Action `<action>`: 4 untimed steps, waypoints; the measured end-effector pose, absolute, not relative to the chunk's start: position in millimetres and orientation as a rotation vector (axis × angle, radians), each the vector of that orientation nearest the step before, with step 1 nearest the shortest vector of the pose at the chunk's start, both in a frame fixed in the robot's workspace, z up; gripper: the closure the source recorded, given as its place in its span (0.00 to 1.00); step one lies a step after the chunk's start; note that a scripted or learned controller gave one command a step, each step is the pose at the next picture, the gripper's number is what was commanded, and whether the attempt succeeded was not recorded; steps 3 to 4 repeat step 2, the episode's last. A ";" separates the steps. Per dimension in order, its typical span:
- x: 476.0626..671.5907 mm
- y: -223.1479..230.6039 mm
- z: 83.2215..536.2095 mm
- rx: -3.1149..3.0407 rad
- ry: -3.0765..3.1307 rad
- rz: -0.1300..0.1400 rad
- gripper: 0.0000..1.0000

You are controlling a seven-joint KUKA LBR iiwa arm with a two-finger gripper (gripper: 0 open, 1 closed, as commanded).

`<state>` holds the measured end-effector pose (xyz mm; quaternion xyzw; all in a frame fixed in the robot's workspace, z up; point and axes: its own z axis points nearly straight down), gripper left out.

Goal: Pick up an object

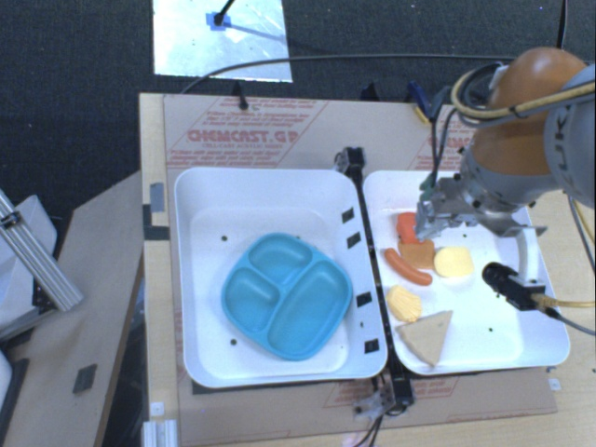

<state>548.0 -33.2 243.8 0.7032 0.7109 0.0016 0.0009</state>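
Observation:
My gripper (426, 223) hangs low over the back left part of the right bin (521, 343), directly beside a small red-orange piece (406, 225). Just in front of it lie an orange-tan chunk (417, 253) and a reddish sausage (408, 267). A pale yellow round piece (453, 263) sits to the right of them. Nearer the front lie a ridged yellow slice (403, 303) and a tan wedge (427, 335). The gripper's body hides its tips, and I see nothing lifted.
The left bin (205, 250) holds a blue divided plate (287, 295). A black divider (368, 268) runs between the two bins. A black cylinder on a cable (507, 285) reaches over the right bin's right half. The grey and orange arm (535, 110) looms above the bin's back right.

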 end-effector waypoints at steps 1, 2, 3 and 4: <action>565.0 20.6 232.4 2.209 2.233 0.005 1.00; 572.9 84.2 234.4 2.208 2.234 0.006 1.00; 572.9 84.2 234.4 2.208 2.234 0.006 1.00; 572.9 84.2 234.4 2.208 2.234 0.006 1.00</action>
